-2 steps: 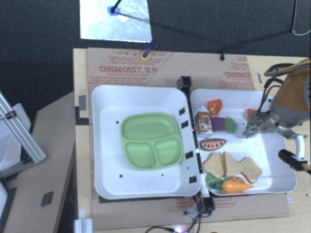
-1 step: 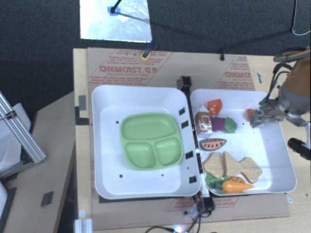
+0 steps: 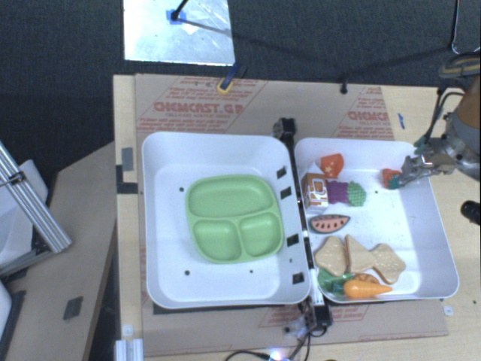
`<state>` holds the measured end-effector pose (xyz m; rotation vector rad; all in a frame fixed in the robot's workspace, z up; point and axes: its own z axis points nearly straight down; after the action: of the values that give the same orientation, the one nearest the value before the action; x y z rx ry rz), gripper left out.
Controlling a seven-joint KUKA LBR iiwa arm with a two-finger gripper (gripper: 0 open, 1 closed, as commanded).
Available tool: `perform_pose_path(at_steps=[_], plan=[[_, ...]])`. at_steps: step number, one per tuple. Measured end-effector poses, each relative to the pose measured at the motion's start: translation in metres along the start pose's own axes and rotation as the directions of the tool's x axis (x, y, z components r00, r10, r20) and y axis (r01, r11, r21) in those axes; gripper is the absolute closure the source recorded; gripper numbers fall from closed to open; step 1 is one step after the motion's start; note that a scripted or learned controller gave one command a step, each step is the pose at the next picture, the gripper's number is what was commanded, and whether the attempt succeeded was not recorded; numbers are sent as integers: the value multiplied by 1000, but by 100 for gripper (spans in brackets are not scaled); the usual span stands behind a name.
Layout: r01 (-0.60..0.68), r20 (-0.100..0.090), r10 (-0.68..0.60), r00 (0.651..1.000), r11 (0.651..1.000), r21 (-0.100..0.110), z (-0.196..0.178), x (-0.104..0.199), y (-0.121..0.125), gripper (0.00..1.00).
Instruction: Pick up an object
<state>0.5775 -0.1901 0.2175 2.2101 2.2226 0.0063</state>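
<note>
We're at approach w/ the gripper (image 3: 403,177) at 3 o'clock of the right bin (image 3: 432,224), finger state can't tell, beside the red toy (image 3: 390,177); next we'd descend & pinch it.

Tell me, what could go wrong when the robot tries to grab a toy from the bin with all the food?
The gripper sits at the right bin's far right wall, beside a small red toy. A toy that close to the wall may leave little room for the fingers, so it might slip away. The bread slices, carrot and watermelon slice lie crowded together, so a grab there may nudge neighbours or catch two.
</note>
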Motion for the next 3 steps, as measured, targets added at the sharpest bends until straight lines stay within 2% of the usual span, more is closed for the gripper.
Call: perform_pose_path(at_steps=[1, 2, 3], plan=[[0, -1, 0, 1000, 1000, 5, -7, 0, 1, 100], [4, -4, -4, 1000, 1000, 6, 1, 49, 17, 100], [5, -4, -5, 1000, 1000, 4, -14, 106, 25, 100]])
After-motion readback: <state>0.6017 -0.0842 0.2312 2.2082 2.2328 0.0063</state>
